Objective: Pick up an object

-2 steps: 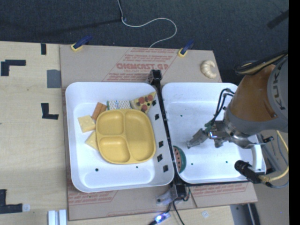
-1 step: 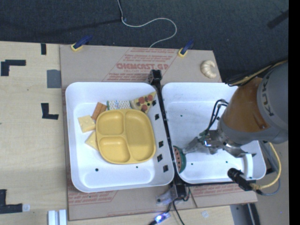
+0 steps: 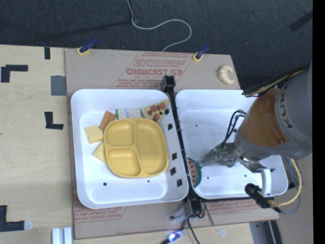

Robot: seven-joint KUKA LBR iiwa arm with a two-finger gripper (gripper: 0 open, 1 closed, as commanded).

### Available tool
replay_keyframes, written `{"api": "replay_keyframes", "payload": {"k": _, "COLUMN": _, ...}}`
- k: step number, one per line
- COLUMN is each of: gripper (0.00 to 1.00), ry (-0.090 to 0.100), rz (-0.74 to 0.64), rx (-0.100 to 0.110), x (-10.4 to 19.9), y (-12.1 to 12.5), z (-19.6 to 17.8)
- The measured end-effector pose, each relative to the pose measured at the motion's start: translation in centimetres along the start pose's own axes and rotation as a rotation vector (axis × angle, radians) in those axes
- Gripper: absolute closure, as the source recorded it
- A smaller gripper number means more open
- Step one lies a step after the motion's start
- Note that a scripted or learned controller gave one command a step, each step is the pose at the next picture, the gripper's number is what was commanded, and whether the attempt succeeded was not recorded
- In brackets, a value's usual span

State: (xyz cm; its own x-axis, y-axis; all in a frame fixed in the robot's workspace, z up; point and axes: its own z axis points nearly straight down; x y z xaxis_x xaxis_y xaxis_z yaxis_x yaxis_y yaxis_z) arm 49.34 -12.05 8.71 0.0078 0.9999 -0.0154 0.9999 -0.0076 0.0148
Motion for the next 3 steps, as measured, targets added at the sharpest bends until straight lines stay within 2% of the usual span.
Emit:
{"api": "replay_keyframes", "payload": {"k": 1, "gripper": 1.00, "ry": 0.010, "rz": -0.004, "rx": 0.011, "x": 0.4, "y": -0.2, "z": -0.9}}
{"api": "replay_keyframes", "payload": {"k": 2, "gripper": 1.00, "ry": 0.015, "rz": -0.009, "rx": 0.012, "x": -0.1, "y": 0.8, "z": -6.5}}
{"api": "replay_keyframes", "payload": {"k": 3, "gripper": 1.00, "ry": 0.015, "rz": -0.009, "rx": 0.011, "x": -0.5, "y": 0.5, "z": -12.6}}
